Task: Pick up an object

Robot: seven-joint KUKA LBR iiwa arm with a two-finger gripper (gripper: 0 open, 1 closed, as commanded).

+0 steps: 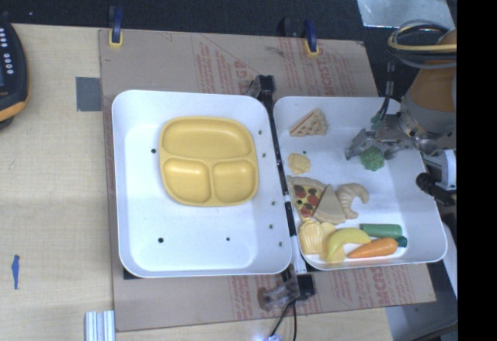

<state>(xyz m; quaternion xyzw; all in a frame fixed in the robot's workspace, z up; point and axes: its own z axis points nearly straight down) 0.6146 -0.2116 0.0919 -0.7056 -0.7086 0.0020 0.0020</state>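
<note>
My gripper hangs over the right part of the right bin, reaching in from the right edge. Its fingers look spread, and it is open. A small green broccoli piece lies just at their tips on the bin floor, not lifted. Other toy foods lie in the same bin: a sandwich triangle, a pizza slice, a croissant, a banana, a carrot and a green cucumber.
The left bin holds a yellow divided plate. A small yellow piece and a ridged yellow piece lie near the right bin's left wall. Blue clamps pin the cardboard at the back.
</note>
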